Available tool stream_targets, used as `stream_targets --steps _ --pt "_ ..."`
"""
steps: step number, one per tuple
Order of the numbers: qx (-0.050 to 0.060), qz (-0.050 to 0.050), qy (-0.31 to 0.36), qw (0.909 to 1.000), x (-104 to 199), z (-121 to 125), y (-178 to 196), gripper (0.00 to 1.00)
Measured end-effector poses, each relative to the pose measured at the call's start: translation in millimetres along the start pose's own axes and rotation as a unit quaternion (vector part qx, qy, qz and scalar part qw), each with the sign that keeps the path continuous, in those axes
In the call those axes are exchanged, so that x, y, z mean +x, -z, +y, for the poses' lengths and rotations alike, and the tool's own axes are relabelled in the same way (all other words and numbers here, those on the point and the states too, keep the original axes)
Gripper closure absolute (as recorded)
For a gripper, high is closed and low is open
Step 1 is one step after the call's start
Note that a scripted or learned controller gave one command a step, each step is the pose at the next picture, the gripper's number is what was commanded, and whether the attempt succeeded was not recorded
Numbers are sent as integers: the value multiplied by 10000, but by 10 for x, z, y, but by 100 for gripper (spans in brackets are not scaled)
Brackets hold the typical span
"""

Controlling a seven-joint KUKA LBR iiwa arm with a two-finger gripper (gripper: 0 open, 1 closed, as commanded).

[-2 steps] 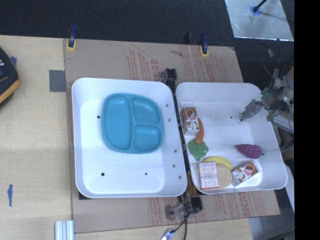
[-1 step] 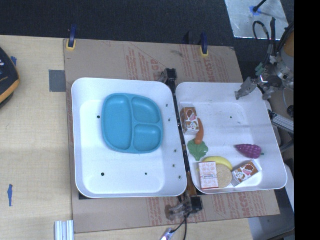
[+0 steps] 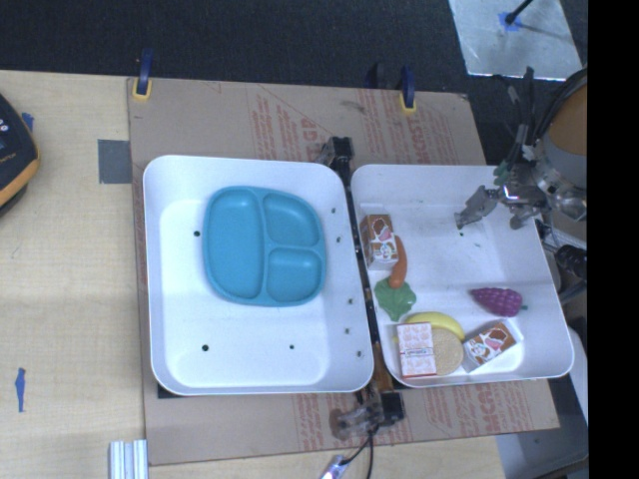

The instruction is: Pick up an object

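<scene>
A: White plastic, two shallow bins side by side on the cardboard [image 3: 250, 118] that covers the tabletop [image 3: 60, 297]. What is in the left bin [image 3: 165, 357]?

B: A blue plate [image 3: 265, 245] with three sections, lying flat toward the bin's far half. Nothing sits on the plate.

A: And the right bin [image 3: 544, 362]?

B: All the small things. A little carton [image 3: 379, 239] lies by the left wall. Just below it is a carrot [image 3: 399, 264], its green top [image 3: 395, 298] pointing to the near side. A banana [image 3: 436, 320] lies near the front, touching a red and white box [image 3: 416, 350] and a round cracker [image 3: 448, 351]. A second small carton [image 3: 491, 344] is tilted in the front right corner. Purple grapes [image 3: 496, 300] lie apart, near the right wall.

A: Where is the tool [image 3: 489, 210]?

B: Over the far right part of the right bin, reaching in from the right. Its two fingers are spread apart with nothing between them. One fingertip [image 3: 471, 214] points down over bare bin floor.

A: Is it close to any object?

B: No. The grapes are nearest, well toward the front from it. The cartons, carrot and banana are all further off, left and front.
</scene>
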State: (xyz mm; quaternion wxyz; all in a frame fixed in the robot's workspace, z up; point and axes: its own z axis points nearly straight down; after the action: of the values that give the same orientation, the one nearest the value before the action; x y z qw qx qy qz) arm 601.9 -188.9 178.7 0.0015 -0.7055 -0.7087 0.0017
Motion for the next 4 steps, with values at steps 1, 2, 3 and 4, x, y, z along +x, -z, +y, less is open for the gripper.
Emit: stream_targets --steps 1,2,3,4 --pt "-20 0 2 10000 -190 546 452 0" --pt "-4 -1 8 10000 -18 541 -97 0" --pt "-2 -4 25 10000 -24 545 15 100" --pt "-6 5 3 10000 196 425 209 100"
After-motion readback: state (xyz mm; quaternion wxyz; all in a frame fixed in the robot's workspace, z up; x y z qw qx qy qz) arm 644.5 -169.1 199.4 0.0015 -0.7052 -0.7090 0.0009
